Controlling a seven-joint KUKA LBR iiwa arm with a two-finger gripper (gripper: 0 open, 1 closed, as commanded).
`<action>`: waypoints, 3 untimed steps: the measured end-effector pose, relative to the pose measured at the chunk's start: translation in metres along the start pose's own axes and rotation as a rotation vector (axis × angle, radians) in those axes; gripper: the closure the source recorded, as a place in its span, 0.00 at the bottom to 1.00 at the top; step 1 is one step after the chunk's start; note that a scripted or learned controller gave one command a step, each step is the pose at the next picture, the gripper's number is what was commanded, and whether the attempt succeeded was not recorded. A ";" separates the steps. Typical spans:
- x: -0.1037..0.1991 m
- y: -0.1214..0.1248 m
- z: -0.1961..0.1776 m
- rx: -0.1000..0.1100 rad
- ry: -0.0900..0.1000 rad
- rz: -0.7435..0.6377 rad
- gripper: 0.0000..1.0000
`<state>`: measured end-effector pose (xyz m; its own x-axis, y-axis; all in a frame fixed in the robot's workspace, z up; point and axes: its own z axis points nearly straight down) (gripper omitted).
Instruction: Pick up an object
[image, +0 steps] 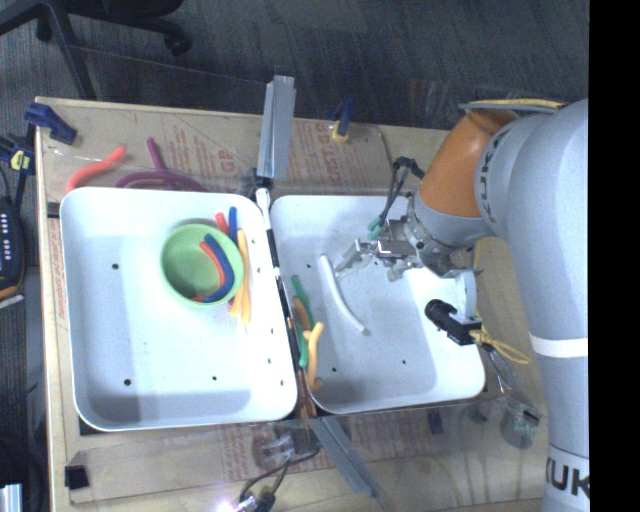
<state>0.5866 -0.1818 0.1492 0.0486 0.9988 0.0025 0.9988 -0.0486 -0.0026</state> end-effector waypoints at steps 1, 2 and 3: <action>0.008 0.004 0.058 0.001 -0.001 -0.101 0.00; 0.009 0.004 0.048 0.001 0.001 -0.104 1.00; 0.009 0.004 0.048 0.001 0.001 -0.104 0.00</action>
<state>0.5912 -0.1730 0.1013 -0.0558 0.9984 0.0034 0.9984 0.0558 -0.0034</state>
